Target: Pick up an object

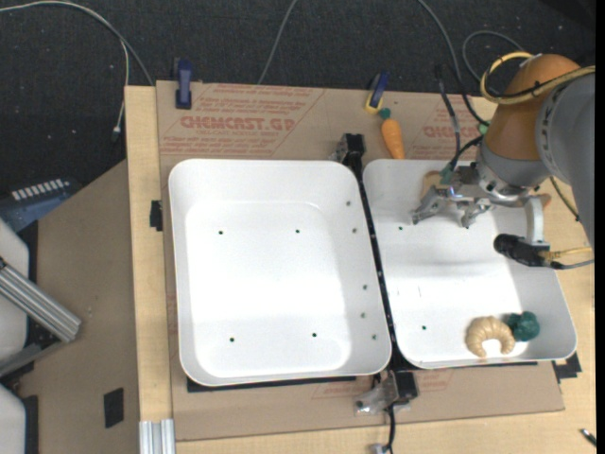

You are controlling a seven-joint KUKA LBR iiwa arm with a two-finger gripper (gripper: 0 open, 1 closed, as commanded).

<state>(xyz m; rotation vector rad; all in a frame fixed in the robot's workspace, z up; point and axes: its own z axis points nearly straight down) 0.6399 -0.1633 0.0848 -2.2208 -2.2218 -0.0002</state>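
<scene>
Croissant [492,335] is the easiest target: tan, curved, lying in the near right corner of the right bin [444,282], with a small dark-green object [523,325] touching or just beside it on its right. Left bin [274,272] has nothing to grab. An orange carrot-like piece [392,138] lies outside the bins on the cardboard, so skip it.

Arm [529,121] reaches in from the right. Gripper [449,206] hangs over the far part of the right bin, fingers splayed apart, nothing between them. It's well apart from the croissant.

For a clean pick, my call:
- move toward the near right corner and centre over the croissant's thick middle, not the tips
- close across its narrow width
- keep the fingers off the bin wall and the green piece; corner is tight
- descend straight, close fully, then lift
</scene>
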